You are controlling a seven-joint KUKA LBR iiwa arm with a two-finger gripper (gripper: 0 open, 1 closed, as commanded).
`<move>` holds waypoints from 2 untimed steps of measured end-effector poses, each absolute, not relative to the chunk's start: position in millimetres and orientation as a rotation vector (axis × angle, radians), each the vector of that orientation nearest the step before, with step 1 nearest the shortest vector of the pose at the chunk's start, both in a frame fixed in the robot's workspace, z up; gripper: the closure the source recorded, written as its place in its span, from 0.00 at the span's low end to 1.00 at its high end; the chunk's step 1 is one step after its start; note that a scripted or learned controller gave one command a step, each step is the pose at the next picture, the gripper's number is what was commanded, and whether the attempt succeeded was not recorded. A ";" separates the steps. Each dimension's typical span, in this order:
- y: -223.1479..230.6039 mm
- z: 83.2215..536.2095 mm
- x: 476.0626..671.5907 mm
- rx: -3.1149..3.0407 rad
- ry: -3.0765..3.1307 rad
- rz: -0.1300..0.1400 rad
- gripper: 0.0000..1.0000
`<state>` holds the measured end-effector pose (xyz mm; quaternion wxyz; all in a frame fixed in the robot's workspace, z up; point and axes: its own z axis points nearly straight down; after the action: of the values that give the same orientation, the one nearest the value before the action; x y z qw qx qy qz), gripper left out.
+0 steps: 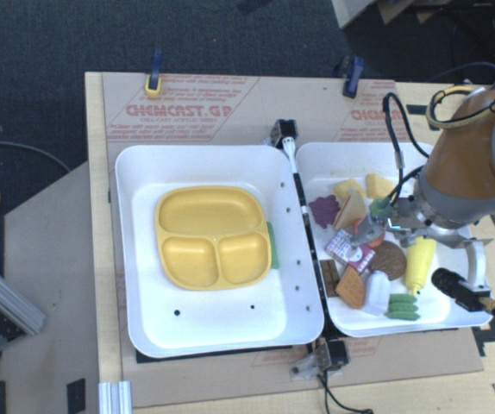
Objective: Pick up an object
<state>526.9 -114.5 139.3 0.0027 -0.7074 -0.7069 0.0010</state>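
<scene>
Objects (366,261) for the pick lie crowded in the right bin (377,324), toward its left and middle.

Nearest in the heap is a green pod (403,307), and just to its left stands a white cylinder (375,290). An orange-brown cracker (350,288) touches the cylinder's left side. A dark brown bar (329,274) lies beside the cracker, close to the bin's left wall.

A little farther back, a round brown biscuit (391,261) sits next to a yellow bottle (420,264) on its right. A pink checked packet (343,247) lies to the biscuit's left.

The gripper (377,225) hangs low over the middle of the heap, just beyond the packet and the biscuit. Whether the claw is spread or pressed together cannot be told, and nothing can be seen pinched in it. The arm (465,166) comes in from the right, its orange band above the wrist.

Farther still lie a purple cluster (323,209), a pale wedge (347,191) and a yellow block (379,185).

The left bin (222,322) holds a yellow divided tray (211,235) with three wells. A thin green strip (271,245) lies along the tray's right edge.

Both bins rest on a brown board (230,102) with red lettering. Two blue clamps grip its far edge, one on the left (154,69) and one on the right (352,74).
</scene>
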 end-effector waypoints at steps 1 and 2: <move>-113.0 90.8 528.9 -2.219 -2.219 -0.006 0.00; -113.5 105.4 532.0 -2.226 -2.227 -0.015 1.00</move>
<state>532.0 -113.5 105.4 -0.0038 -0.7070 -0.7072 -0.0049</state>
